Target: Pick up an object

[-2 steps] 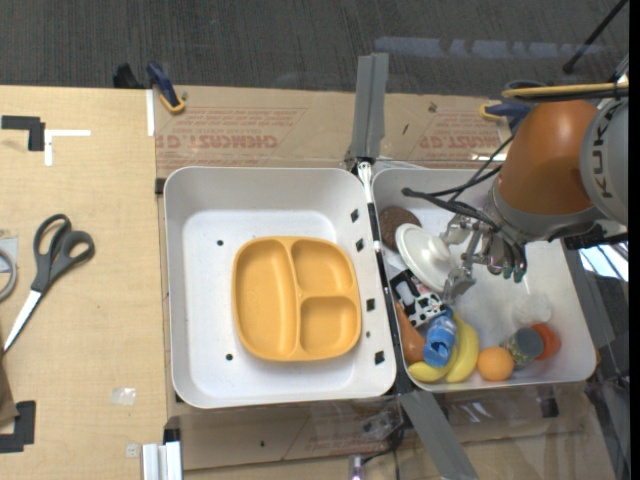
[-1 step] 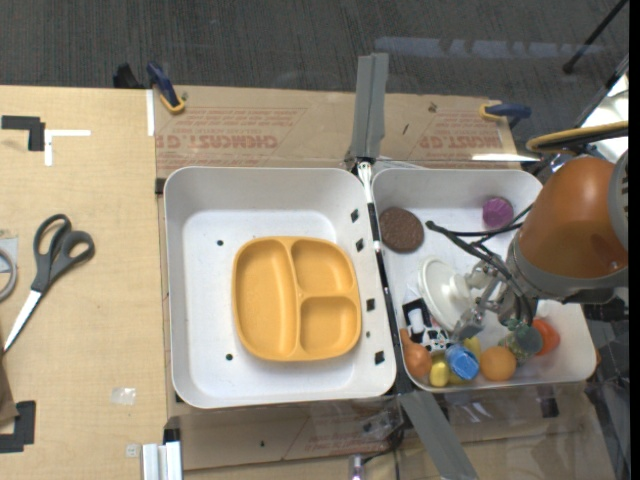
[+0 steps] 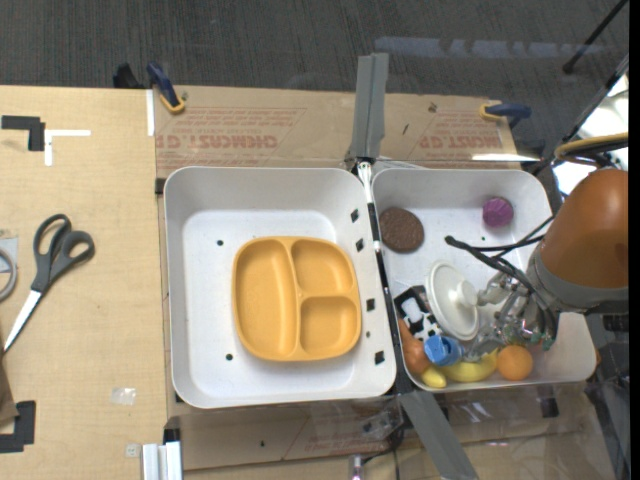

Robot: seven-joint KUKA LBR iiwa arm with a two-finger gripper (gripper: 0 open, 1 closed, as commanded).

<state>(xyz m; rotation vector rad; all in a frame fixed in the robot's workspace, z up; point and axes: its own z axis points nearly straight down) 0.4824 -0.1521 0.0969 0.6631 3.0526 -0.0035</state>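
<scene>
- In the camera view, two white bins stand side by side: the left bin [image 3: 190,298] holds a yellow divided plate [image 3: 296,297], the right bin [image 3: 455,183] holds a group of small objects
- The arm [image 3: 590,233] comes in from the right, its orange band above the right bin's right side, and the gripper [image 3: 505,313] is low in this bin, close to the objects at the front
- I cannot tell how the gripper stands – cables and metal parts cover it
- Just left of the gripper lies a white cup-like object [image 3: 455,301]
- At the front wall lie a yellow banana [image 3: 468,371], an orange ball [image 3: 515,362] and a blue piece [image 3: 438,348], close together
- A brown round cookie [image 3: 401,228] and a purple ball [image 3: 497,211] lie further back, well apart from the gripper
- Scissors [image 3: 45,263] rest on the bench, left of the bins
</scene>
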